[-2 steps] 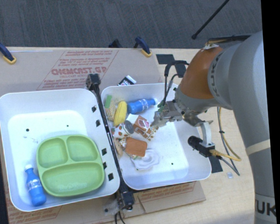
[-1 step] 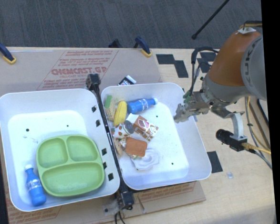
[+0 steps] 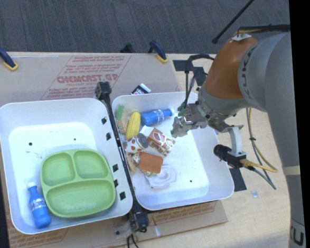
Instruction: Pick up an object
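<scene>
Camera view, looking down at a slant. We see two white bins side by side on the bench [image 3: 256, 204]. The left bin [image 3: 13, 136] holds a green divided plate [image 3: 77, 183] and a small blue bottle [image 3: 37, 206] lying just beside the plate's left edge.

The right bin [image 3: 214, 169] carries the clutter along its left half: a yellow banana-shaped item [image 3: 133, 125], a blue bottle on its side [image 3: 155, 116], a red-and-white patterned box [image 3: 160, 141], an orange-brown block [image 3: 151, 162] and a clear wrapper [image 3: 163, 178] near the front.

The arm [image 3: 231, 78] reaches in from the right, and its pincer [image 3: 179, 125] sits low over the right bin, just right of the patterned box and below the blue bottle. We cannot tell how the pincer is set; nothing is visibly between its tips.
</scene>
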